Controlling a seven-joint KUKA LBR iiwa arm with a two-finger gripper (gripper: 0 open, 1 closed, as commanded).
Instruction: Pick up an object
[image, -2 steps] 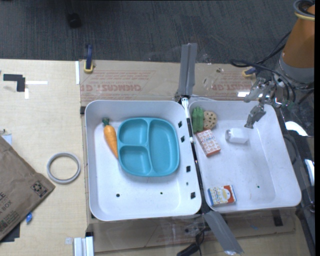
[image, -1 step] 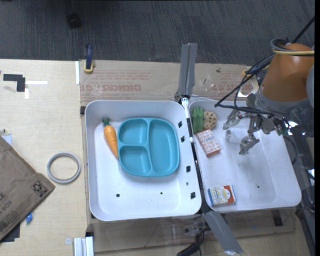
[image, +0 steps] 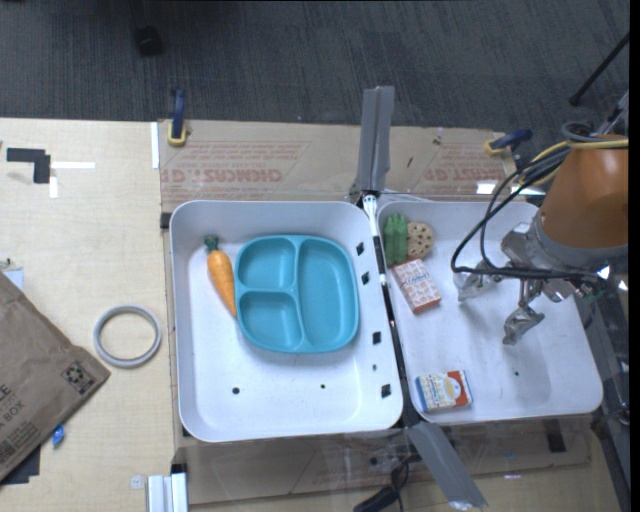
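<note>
Bright, even overhead light — soft shadows, mild glare (white bins (image: 190, 330)), reasonably sharp.

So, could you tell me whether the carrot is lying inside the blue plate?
No, the carrot lies on the white bin floor just left of the blue plate.

I read this as a robotics lab: a plywood surface (image: 80, 250) with taped-down cardboard (image: 260, 160) at twelve o'clock (clamps (image: 178, 115) pinning it), two white bins (image: 190, 330), dark carpet (image: 300, 50) beyond, loose cables (image: 480, 240) at three o'clock.
</note>
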